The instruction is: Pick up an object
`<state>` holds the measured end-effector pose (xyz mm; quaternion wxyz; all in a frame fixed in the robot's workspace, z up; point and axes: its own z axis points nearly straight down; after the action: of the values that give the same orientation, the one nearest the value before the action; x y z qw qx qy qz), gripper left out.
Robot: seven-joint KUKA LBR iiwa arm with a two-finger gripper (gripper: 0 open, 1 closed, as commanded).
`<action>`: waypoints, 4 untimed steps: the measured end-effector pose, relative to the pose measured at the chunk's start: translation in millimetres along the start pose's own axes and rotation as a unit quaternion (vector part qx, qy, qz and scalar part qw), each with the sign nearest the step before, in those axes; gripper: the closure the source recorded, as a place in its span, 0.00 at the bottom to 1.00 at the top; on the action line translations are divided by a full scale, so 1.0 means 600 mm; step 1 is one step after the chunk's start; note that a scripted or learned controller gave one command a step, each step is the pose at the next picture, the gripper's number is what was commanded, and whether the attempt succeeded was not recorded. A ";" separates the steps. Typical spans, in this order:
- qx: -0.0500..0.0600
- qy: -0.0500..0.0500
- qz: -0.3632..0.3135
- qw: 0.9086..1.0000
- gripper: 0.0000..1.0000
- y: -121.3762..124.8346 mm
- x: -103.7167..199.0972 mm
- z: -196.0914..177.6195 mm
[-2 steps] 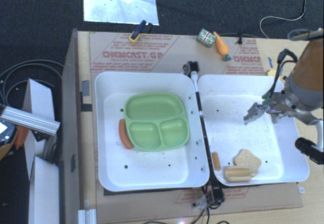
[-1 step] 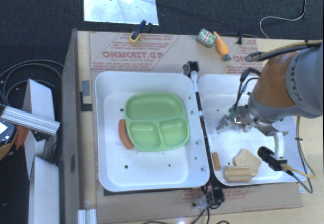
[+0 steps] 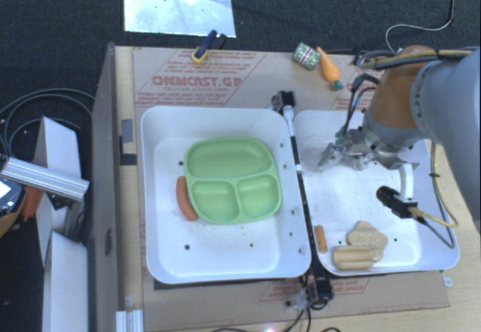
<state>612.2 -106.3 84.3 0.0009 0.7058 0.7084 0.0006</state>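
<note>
Presently, bench contents as seen from above:
Left bin [image 3: 161, 195]: white and shallow; holds a green divided plate [image 3: 231, 179] near its middle.
Sausage [image 3: 183, 198]: orange-brown, lying just beside the plate's left edge, on the bin floor.
Right bin [image 3: 331, 195]: white, set against the left bin along a shared middle rim.
Bread pieces: a tan slice [image 3: 367, 236] and a tan roll [image 3: 356, 256], touching, at the near end of the right bin.
Small orange stick [image 3: 321, 238]: near the middle rim of the right bin, just left of the roll.
Arm [image 3: 440, 101]: grey with an orange band, reaching in from the right over the right bin.
Gripper [image 3: 329, 157]: low over the far half of the right bin, well apart from the bread; spread of the claw cannot be told, and nothing is seen between its tips.
Toy carrot [image 3: 328, 65]: on the cardboard behind the bins, beside a small green can [image 3: 306, 55].
Yellow-and-black clip [image 3: 204, 48]: at the far edge of the cardboard.
</note>
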 end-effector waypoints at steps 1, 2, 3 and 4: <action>-0.001 0.000 -0.001 1.000 0.00 0.095 -0.042 -0.020; 0.000 0.000 0.001 1.000 0.00 0.030 -0.019 -0.014; 0.001 0.000 0.001 1.000 0.00 -0.028 0.006 0.000; -0.002 -0.001 0.000 1.000 0.00 0.055 -0.047 -0.148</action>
<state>645.4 -134.3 173.3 0.0032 0.7057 0.7085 0.0015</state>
